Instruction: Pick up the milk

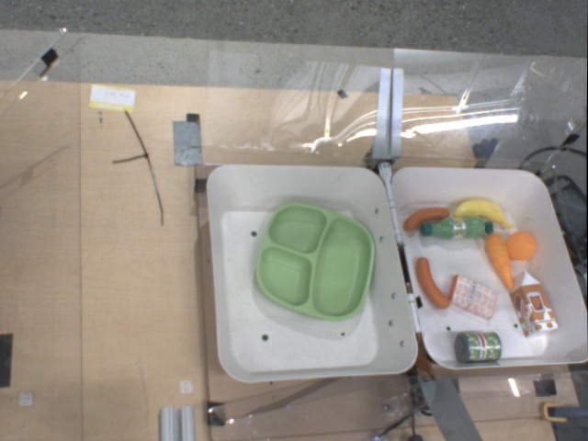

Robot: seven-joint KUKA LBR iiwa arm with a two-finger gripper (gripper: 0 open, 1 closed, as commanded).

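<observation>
A green divided plate (315,263) fills the left bin (230,338); what looks like a milk carton (533,308) lies right.

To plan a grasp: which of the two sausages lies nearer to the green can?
The lower sausage, lying slantwise beside the pink packet, is nearer the green can; the upper sausage lies by the green bottle.

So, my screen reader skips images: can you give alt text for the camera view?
The milk, a small carton, lies in the right bin among hot dogs, banana, bottle, carrot, orange, box and can. The left bin holds a green tray.
</observation>
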